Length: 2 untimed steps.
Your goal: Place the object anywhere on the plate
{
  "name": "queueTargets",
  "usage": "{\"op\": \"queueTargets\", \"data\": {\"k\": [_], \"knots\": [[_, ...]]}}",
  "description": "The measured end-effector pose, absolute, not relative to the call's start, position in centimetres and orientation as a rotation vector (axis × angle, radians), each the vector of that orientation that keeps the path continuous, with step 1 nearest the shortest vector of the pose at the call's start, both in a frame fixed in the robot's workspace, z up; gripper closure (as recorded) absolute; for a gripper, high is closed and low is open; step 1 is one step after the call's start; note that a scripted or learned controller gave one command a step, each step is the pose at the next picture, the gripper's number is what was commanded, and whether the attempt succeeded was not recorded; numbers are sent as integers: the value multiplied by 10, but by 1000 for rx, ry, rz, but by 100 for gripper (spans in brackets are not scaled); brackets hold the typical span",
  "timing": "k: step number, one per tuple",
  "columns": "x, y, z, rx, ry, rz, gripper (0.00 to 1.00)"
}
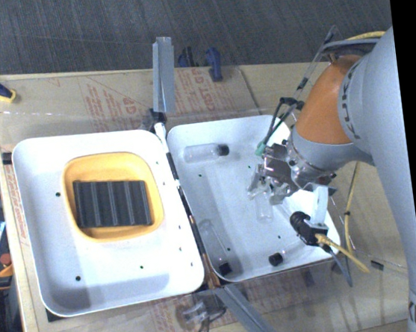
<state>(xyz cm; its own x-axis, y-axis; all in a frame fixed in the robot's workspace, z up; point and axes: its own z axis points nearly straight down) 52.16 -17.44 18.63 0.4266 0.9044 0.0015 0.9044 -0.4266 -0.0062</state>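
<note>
Plate point(109, 166), yellow, lies in the left bin point(41, 219) and carries a dark grey ridged block point(112, 202) at its middle.

The counter point(71, 92) bears both white bins side by side, touching along their inner edges. The grey arm point(383, 125), with its orange band point(322, 114), reaches over the right bin point(219, 197) from the right.

The end effector point(270, 179) hangs low over the right half of that bin. Whether it is open or closed cannot be told, and nothing can be seen gripped in it. Just below it on the bin floor lies a faint clear piece point(264, 209); whether the two touch is unclear.

A clear vial point(205, 152) with a black cap lies near the bin's far wall, well apart from the end effector. A second clear vial point(212, 245) lies by the left wall. A small black bit point(276, 258) sits near the front wall.
</note>
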Motion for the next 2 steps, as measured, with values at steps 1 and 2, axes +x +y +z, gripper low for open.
{"op": "queueTargets", "data": {"k": [1,2], "knots": [[510,-123,234,-2533,-1854,3,100],[536,-51,228,-2295,-2144,2,100]]}}
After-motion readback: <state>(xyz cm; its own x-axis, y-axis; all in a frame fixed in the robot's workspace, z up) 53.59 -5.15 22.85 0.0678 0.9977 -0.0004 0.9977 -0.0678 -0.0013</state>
